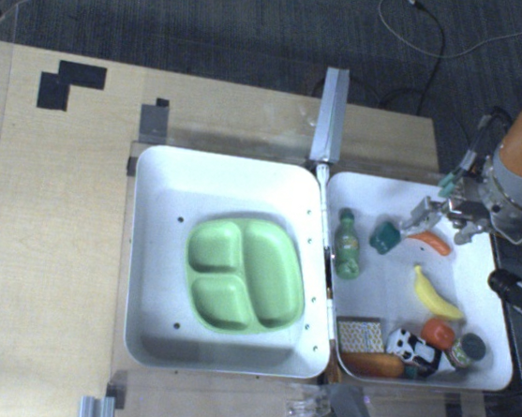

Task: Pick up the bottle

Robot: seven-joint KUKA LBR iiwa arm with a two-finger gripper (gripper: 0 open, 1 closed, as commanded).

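- The bottle (346, 244), green and clear with a darker cap, is seen lying on its side in the right bin (390, 192), close against that bin's left wall, just right of the centre of the frame, cap toward the top of the frame.
- Nothing is pressed against the bottle; a small teal block (386, 237) is found just to its right, with a gap between them.
- Further right, an orange carrot-like piece (430, 241) and a banana (434, 296) are laid on the bin floor, well apart from the bottle.
- Along the lower edge of the right bin, a patterned card (360, 335), an orange sausage-shaped toy (372, 363), a black-and-white toy (408, 345), a red piece (438, 331) and a small round tin (468, 348) are crowded together.
- The gripper (446, 216) is held above the upper right part of that bin, over the carrot-like piece; its fingers are seen spread apart with nothing between them.
- The step in hand is judged to be the approach; the bottle is not yet reached.
- A good grasp is judged to need the gripper carried left across the frame, turned so the bottle's narrow width is spanned, and lowered mid-body.
- Room by the left wall is tight, so a finger could be blocked by the rim.
- The left bin (155, 265) is occupied by a green divided tray (243, 273).
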